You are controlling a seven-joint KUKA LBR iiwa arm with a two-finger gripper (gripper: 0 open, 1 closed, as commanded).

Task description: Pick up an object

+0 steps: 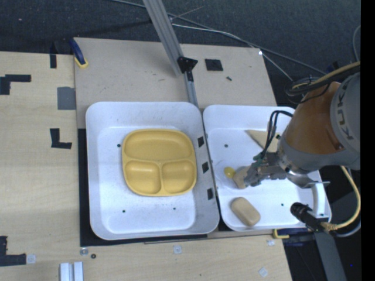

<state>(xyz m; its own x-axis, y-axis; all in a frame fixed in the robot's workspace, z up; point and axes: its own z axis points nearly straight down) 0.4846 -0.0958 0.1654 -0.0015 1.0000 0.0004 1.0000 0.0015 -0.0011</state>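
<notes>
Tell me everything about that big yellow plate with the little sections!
The yellow plastic-looking divided plate is a rounded square with three compartments: one wide one along the far side and two smaller ones side by side on the near side. It looks smooth and a bit glossy, with nothing in it. It lies flat, right way up, about in the middle of the left white bin, touching only the bin's floor.

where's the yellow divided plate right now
The yellow plate lies flat in the middle of the left bin, across the divider from the right bin where the gripper is working.
</notes>
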